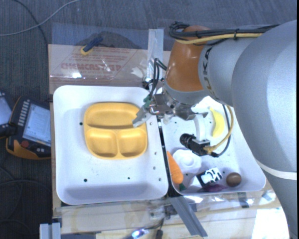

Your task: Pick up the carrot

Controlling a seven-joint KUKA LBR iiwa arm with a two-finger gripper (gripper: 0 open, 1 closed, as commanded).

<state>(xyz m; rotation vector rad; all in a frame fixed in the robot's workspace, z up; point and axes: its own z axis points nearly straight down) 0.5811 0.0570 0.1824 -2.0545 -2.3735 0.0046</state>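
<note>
Two white bins are seen side by side; the yellow divided tray (115,129) in the left bin (70,178) is taken as the landmark. The carrot (175,170) is found to the right of the tray and a little nearer the camera, past the wall between the bins, lying against the left wall of the right bin (251,176), tip pointing up-left. The gripper (142,117) is held at the tray's upper right corner, just above its rim, well apart from the carrot. Whether it is clenched or released cannot be told; nothing is seen grasped in it. Farther right of the tray, a banana (218,123), a white cup-like object (189,161), a black-and-white block (211,176), a purple item (213,187) and a brown ball (233,179) are noted.
</note>
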